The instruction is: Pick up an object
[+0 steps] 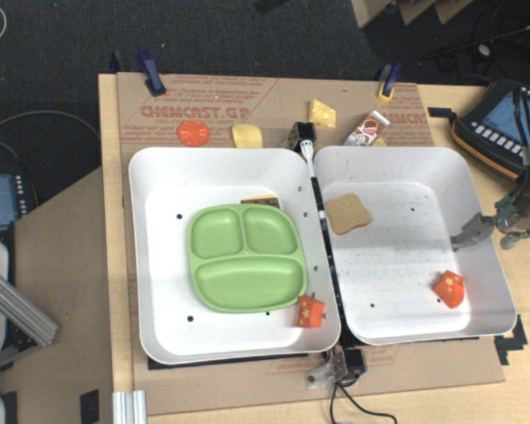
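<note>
Hand (473,230) hovers at the right bin's (397,325) edge, its grip state unclear; nothing lifted, the orange piece (449,289) lies nearby.

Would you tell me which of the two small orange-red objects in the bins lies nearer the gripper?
The orange-red piece in the right bin, below the gripper; the other sits beside the green plate.

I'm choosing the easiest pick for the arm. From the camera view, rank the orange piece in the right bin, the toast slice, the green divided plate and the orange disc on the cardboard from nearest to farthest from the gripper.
1. Orange piece, right bin, just below the gripper.
2. Toast slice, right bin's left edge.
3. Green divided plate, left bin.
4. Orange disc, on the cardboard above the left bin.
</note>
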Controlling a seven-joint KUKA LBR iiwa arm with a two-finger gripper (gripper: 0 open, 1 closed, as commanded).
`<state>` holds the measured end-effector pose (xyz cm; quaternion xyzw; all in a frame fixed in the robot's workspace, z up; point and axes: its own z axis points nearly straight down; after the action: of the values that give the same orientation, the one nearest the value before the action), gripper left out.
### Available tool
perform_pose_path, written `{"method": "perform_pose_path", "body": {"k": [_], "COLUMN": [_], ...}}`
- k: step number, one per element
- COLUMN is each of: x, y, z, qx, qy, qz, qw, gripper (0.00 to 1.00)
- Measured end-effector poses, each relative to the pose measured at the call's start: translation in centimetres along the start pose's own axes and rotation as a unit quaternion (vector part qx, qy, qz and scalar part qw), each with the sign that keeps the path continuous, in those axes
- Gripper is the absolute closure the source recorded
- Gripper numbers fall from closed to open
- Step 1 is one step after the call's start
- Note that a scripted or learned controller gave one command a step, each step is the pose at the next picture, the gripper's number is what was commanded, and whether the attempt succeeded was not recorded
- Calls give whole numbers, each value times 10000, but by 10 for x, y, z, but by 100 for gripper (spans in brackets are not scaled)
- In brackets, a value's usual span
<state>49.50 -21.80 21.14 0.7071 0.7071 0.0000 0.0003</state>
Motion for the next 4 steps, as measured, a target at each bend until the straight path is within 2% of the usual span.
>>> {"method": "perform_pose_path", "body": {"k": [1, 2, 3, 4], "x": [-3, -5, 121, 56], "y": [-6, -5, -11, 39], "z": [117, 101, 47, 3], "qx": [39, 3, -14, -44], "qy": [46, 8, 24, -28], "qz": [-9, -3, -65, 10], "qw": [10000, 10000, 10000, 10000], "gripper": [0, 100, 100, 100]}}
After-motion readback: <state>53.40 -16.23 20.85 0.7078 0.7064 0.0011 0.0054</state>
